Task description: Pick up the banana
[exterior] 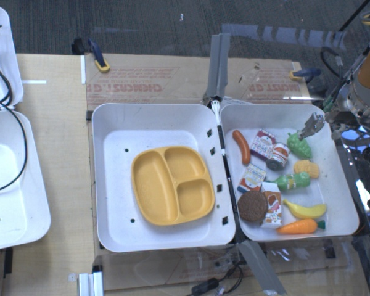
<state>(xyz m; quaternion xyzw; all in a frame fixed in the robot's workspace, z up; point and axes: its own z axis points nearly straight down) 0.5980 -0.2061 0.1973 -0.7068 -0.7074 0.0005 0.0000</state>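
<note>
A: What lies nearest the jaws (312, 126)?
B: The jaws hang at the right bin's (348, 184) far right side, whether open or closed cannot be told. Just beside them sits a green toy (299, 145), with a small can (277, 156) and a red-and-white packet (263, 144) a little farther left.

A: And the banana (304, 210)?
B: It rests untouched well apart from the jaws, toward the bin's near edge, just above the carrot (298, 227). An orange piece (306, 168) and a second green toy (294, 180) lie between it and the jaws.

A: Farther still?
B: A sausage (241, 147), a brown cookie (253, 206), then the yellow divided plate (171, 184) in the left bin (108, 184) on the desk (61, 134).
</note>
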